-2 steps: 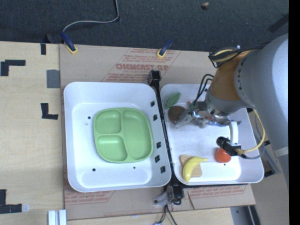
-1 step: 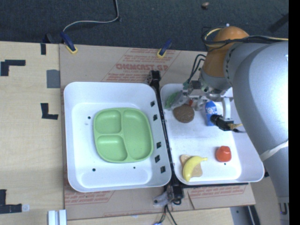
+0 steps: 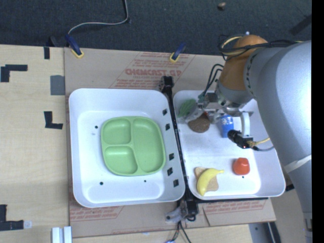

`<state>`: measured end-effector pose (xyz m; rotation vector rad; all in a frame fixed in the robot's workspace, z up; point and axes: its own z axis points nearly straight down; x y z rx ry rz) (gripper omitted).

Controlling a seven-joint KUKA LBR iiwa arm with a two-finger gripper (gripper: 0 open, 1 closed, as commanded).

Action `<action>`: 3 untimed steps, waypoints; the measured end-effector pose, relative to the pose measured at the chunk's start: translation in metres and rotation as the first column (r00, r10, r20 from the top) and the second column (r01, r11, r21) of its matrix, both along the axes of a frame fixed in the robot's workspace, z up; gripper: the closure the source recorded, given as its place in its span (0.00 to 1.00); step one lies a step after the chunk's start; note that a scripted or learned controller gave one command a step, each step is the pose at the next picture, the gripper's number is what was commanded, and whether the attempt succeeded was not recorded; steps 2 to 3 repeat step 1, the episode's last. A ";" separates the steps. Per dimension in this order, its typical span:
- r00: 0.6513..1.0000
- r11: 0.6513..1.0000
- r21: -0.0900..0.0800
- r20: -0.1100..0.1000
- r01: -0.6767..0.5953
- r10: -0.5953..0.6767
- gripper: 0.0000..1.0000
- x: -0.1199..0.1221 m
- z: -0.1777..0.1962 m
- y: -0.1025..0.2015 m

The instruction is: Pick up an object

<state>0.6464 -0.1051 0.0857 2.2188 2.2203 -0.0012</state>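
The right bin point(image 3: 263, 186) holds several small objects. A green leafy piece point(image 3: 186, 107) lies at its far left corner, with a brown round piece point(image 3: 199, 126) just in front of it. A blue item point(image 3: 226, 126) sits to their right. Near the front lie a red object point(image 3: 241, 166) and a yellow banana point(image 3: 207, 178) resting on a tan slice point(image 3: 215, 184). My gripper point(image 3: 205, 109) is low over the far left of this bin, between the green piece and the brown piece. I see nothing lifted in it.
The left bin point(image 3: 86, 110) carries a light green divided plate point(image 3: 133, 146). A black clamp bar point(image 3: 172, 130) runs between the two bins. The arm's grey body point(image 3: 288, 100) and orange band point(image 3: 238, 72) cover the right bin's far right side.
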 end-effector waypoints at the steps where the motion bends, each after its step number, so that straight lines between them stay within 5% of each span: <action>1: 1.000 1.000 -0.001 0.000 0.000 0.000 1.00 0.000 0.010 0.000; 3: 1.000 1.000 -0.001 0.000 0.000 0.000 1.00 0.000 0.010 0.000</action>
